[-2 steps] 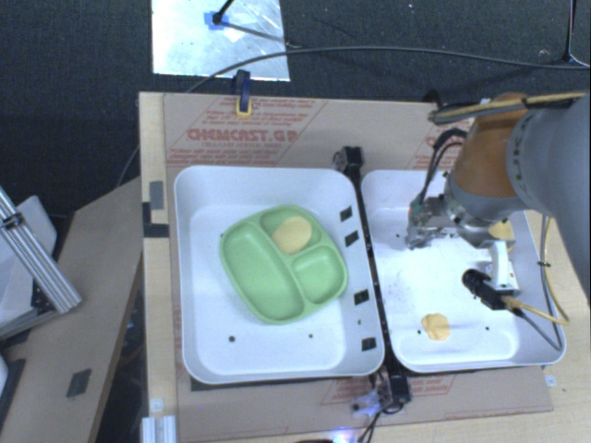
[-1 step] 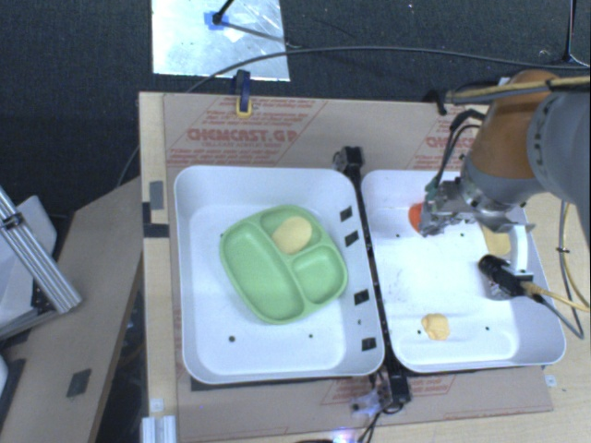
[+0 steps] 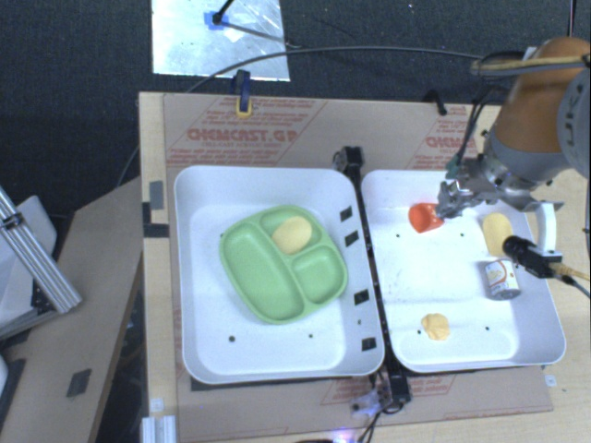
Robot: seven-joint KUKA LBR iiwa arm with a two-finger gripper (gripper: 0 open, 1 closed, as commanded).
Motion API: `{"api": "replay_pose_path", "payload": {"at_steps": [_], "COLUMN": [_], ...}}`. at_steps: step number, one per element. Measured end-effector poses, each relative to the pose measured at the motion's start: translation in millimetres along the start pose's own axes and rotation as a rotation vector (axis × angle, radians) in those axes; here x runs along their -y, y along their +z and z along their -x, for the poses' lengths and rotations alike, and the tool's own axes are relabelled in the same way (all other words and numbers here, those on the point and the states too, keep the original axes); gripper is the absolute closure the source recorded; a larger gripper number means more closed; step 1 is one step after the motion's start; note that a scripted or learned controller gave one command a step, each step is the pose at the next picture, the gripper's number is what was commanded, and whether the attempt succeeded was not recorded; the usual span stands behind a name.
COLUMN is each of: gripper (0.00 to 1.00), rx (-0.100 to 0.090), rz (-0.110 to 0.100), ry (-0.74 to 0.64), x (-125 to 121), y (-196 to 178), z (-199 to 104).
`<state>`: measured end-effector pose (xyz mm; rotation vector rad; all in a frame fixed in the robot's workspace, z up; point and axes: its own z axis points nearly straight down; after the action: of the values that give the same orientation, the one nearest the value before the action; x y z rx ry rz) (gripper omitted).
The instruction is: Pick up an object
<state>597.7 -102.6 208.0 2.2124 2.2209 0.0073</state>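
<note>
Hovering: tool [image 3: 452, 199] in right bin [image 3: 406, 340], touching orange object [image 3: 425, 217] | grip state: cannot tell | can [image 3: 501, 279] right of orange object, apart

The arm [image 3: 540, 109] is seen entering from the right edge, with its orange band turned toward the camera and the grey wrist section set below it. The wrist is angled downward and to the left. The gripper [image 3: 452, 199] is carried at the low end of the wrist, pointed down over the upper left part of the right bin. Its tip is blurred and too small to be read.
</note>
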Motion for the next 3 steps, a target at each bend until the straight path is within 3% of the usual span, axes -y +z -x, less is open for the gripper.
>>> {"api": "replay_pose_path", "payload": {"at_steps": [1, 3], "gripper": [1.0, 1.0], "rx": [0.0, -0.004], "rz": [-0.001, -0.007], "ry": [-0.001, -0.006], "x": [-1.9, 16.6], "y": [-49.6, -24.8], "z": [0.3, -116.4]}}
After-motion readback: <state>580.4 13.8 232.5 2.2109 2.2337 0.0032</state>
